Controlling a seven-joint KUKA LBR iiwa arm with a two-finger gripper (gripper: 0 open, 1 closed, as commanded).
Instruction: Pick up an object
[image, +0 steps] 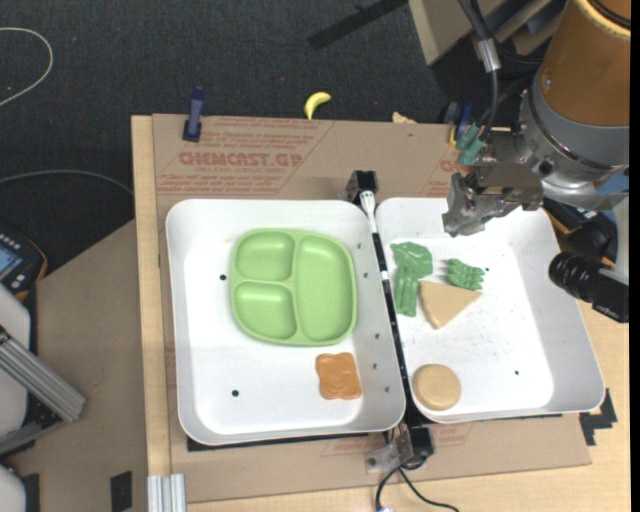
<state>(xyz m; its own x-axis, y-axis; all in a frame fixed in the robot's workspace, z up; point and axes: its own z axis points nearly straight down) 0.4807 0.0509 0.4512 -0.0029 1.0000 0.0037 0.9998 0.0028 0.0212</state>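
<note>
Objects: tan wedge (445, 301) | round beige disc (437, 386) | leafy green pieces (410, 274)

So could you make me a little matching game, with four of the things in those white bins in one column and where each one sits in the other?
Things:
1. green plastic divided plate
2. orange waffle-shaped toy
3. round tan cookie-shaped disc
4. tan wedge-shaped piece

Places:
A. right bin, near front edge
B. left bin, middle
C. right bin, beside the green leafy toys
D. left bin, front right corner

Pairs: 1-B, 2-D, 3-A, 4-C
</note>
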